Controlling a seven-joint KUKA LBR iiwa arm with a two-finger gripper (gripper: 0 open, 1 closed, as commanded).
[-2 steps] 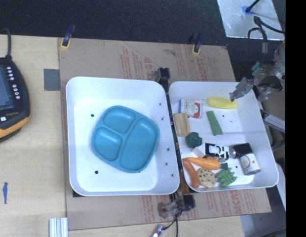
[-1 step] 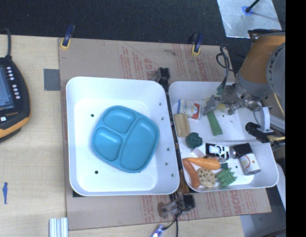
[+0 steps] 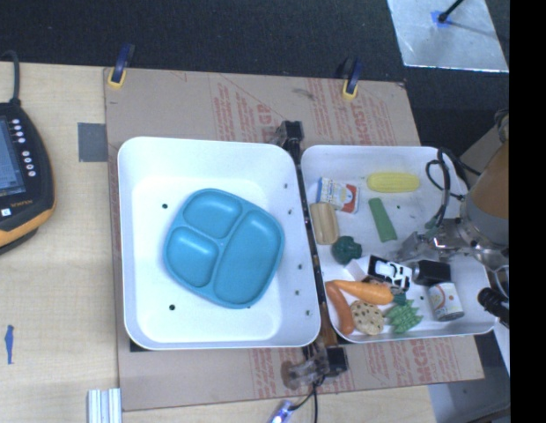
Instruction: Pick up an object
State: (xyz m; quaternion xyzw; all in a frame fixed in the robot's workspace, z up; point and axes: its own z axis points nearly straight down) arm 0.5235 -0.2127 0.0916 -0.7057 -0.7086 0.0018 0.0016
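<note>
blue divided plate (image 3: 224, 248); white bins (image 3: 141, 236); yellow corn (image 3: 393, 181); orange carrot (image 3: 361, 290); green stick (image 3: 382, 219)

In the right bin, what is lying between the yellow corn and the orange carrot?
In the camera view, a green stick and a dark green lump lie between the yellow corn and the orange carrot.

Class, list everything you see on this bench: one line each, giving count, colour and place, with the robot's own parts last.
Bins: two, white, side by side.
Plate: one, blue, three sections, left bin.
Corn: one, yellow, right bin, far side.
Green stick: one, right bin, below the corn.
Carton: one, white and red, right bin, far left.
Carrot: one, orange, right bin, near side.
Can: one, white, right bin, near right.
Pendant: one, black and orange, bench left.
Clamps: two, blue and yellow, cardboard's far edge.
Gripper: one, metal, over right bin.
</note>
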